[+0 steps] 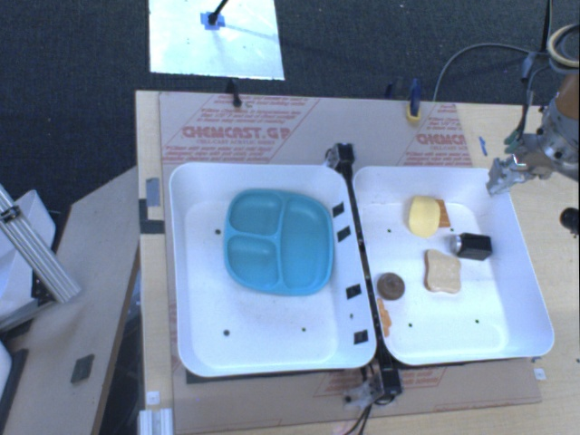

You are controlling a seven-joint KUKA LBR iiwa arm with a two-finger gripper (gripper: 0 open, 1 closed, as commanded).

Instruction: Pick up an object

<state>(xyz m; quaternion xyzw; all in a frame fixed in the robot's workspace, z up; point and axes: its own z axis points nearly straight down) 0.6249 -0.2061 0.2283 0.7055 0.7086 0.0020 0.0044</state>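
The tool (504,174) hangs at the right bin's (526,284) far right corner; whether it is spread or pressed together, I cannot tell. It should descend squarely over one piece, perhaps the pale bread-shaped slice (443,273) mid-bin, beside a small black block (473,246). The arm is cut off at the frame edge.

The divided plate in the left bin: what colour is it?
Light blue plate, clearest in the camera view, lying in the white left bin.

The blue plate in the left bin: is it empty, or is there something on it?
Empty. The blue plate lies flat in the left bin, and all three of its compartments show bare blue.
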